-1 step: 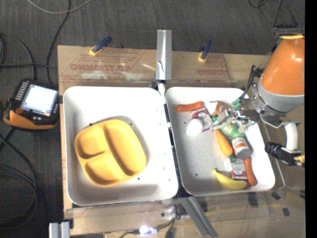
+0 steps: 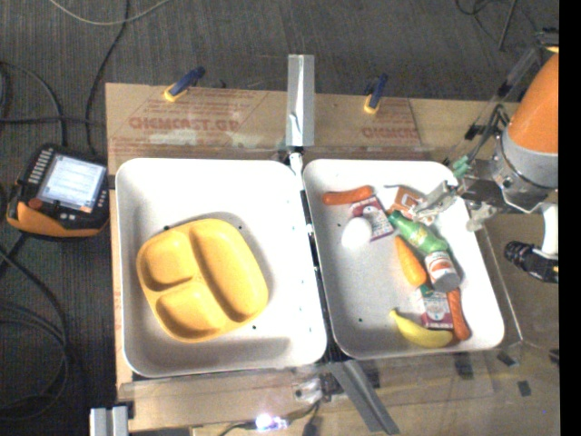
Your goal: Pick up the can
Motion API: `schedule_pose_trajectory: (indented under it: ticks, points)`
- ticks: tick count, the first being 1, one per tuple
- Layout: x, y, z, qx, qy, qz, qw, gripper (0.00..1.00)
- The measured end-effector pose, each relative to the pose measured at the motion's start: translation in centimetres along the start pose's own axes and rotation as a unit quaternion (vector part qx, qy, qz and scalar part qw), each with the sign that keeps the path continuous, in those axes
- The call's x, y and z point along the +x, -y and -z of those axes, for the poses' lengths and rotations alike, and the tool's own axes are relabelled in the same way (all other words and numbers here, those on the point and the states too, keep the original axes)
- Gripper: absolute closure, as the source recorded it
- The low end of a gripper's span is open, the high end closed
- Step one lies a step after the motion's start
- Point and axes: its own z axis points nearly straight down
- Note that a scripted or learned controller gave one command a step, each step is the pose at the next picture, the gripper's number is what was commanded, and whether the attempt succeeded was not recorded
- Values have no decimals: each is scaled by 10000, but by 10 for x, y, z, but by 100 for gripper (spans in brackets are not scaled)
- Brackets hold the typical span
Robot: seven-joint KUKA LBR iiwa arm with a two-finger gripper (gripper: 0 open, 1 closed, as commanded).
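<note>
Left bin [image 2: 132, 271] holds a yellow divided plate [image 2: 201, 278]. Right bin [image 2: 363, 330] has a banana [image 2: 419, 329], carrot [image 2: 409, 262], green bottle [image 2: 419, 232], red hot dog [image 2: 349, 195], white egg [image 2: 356, 233]. Teach pendant [image 2: 64, 189] on the floor at left. Two blue-yellow clamps [image 2: 184, 84] on the cardboard [image 2: 218, 121].

Even overhead light, soft shadows, slight blur, mild glare on bins [image 2: 218, 166].

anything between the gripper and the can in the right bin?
Yes. The gripper sits at the bin's upper right; the can lies lower, and the green bottle lies slantwise between them, its lower end touching the can. An orange carrot flanks the can's left.
</note>
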Motion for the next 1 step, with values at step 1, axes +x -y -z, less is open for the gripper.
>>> schedule_pose_trajectory:
  ticks: [1]
  points:
    - [-35,-32,-89,11,11,-200,9998,0]
